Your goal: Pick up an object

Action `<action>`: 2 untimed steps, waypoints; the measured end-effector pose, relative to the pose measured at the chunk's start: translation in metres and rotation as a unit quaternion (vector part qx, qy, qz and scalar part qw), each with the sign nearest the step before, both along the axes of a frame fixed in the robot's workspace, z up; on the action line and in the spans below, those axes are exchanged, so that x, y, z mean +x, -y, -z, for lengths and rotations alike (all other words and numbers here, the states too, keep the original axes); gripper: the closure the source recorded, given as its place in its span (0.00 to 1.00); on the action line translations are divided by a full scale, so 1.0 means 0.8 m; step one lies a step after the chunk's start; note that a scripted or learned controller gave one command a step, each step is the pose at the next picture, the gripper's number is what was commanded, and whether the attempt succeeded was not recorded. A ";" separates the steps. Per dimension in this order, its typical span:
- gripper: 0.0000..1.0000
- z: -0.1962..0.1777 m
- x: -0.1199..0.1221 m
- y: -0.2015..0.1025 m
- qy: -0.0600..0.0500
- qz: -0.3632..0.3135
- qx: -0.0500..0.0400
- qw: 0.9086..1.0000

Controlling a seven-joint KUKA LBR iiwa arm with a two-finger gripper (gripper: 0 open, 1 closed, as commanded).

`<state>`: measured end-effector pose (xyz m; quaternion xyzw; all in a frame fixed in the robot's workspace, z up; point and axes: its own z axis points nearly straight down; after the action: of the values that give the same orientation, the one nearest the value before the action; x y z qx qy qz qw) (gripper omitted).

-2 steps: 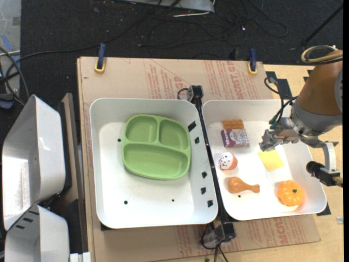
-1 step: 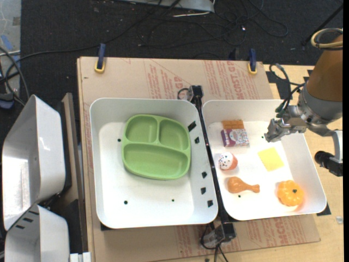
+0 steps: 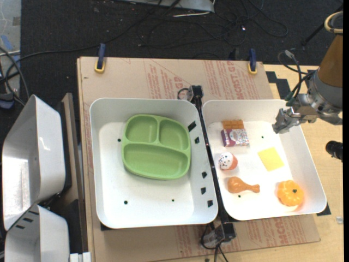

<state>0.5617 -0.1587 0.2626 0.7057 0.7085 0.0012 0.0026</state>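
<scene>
The claw (image 3: 283, 120) hangs at the right bin's (image 3: 319, 192) far edge; whether it is released or clenched cannot be told. Just below it lies a flat yellow square (image 3: 271, 159); farther off sit a small purple-and-orange box (image 3: 235, 134), a white ball (image 3: 227, 161), an orange drumstick (image 3: 242, 186) and a pumpkin (image 3: 289, 193).

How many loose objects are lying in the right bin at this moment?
5. A small carton near the back left, a yellow square in the middle, a white egg-shaped toy by the left wall, an orange drumstick in front of it, and an orange pumpkin front right.
</scene>
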 end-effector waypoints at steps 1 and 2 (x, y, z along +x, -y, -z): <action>1.00 -0.007 0.009 -0.065 -0.002 -0.002 0.002 1.000; 1.00 -0.010 0.017 -0.127 -0.002 -0.002 0.001 1.000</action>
<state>0.5756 -0.0573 0.2708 0.7044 0.7098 0.0004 0.0002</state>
